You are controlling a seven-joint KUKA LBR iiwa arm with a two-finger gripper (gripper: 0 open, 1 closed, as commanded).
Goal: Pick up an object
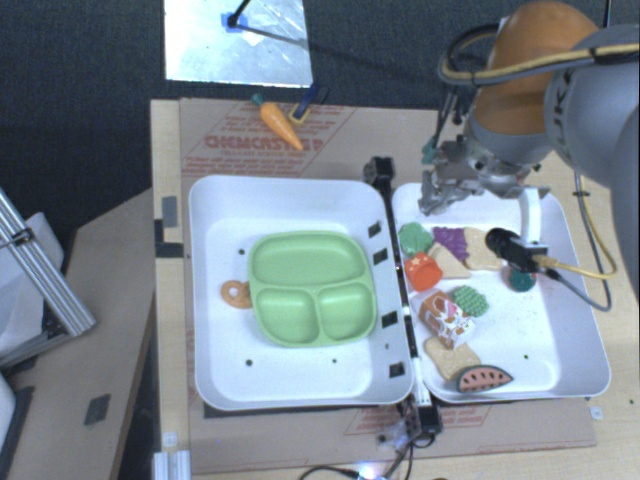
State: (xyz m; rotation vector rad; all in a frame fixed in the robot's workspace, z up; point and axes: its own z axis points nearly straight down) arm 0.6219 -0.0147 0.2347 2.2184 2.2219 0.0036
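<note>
I've got the gripper hovering over the right bin's back edge, approach step, nothing held. Can't tell how the fingers stand. Toys sit just below: grapes, green piece. Next I'd descend onto one.

The left white bin holds a light green divided tray, with a small orange-brown pretzel just left of the tray. Right of the tray, the right white bin holds a purple grape bunch, a red-orange piece, a pink-and-white sprinkled cake slice and a red, green-rimmed watermelon slice. Beyond the tray, an orange carrot lies on tan cardboard with red lettering.
</note>
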